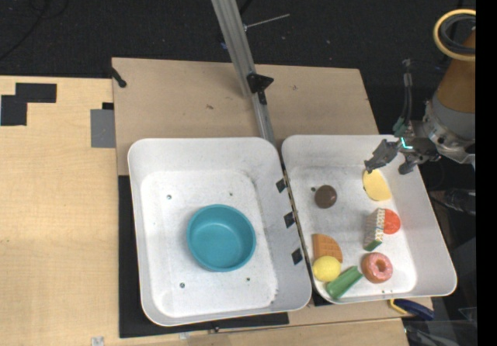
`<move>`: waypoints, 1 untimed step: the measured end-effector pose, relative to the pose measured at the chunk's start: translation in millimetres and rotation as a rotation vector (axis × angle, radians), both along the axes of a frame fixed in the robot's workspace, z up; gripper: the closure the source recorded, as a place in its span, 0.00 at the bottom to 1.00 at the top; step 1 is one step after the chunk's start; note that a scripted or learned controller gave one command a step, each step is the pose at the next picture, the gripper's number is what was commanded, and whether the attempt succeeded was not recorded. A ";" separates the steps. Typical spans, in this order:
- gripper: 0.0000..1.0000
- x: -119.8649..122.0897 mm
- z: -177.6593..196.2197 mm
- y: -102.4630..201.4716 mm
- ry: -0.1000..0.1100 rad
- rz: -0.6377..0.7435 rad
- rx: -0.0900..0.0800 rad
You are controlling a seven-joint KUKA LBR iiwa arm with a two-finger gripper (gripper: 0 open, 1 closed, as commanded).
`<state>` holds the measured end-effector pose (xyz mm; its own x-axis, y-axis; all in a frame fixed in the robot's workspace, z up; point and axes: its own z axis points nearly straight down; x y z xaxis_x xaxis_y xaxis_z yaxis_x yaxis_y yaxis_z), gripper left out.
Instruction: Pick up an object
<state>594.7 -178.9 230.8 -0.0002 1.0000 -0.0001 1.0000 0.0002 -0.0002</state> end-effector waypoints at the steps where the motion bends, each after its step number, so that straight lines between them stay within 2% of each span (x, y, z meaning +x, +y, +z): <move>1: 0.00 0.0 0.0 0.0 0.000 0.000 0.000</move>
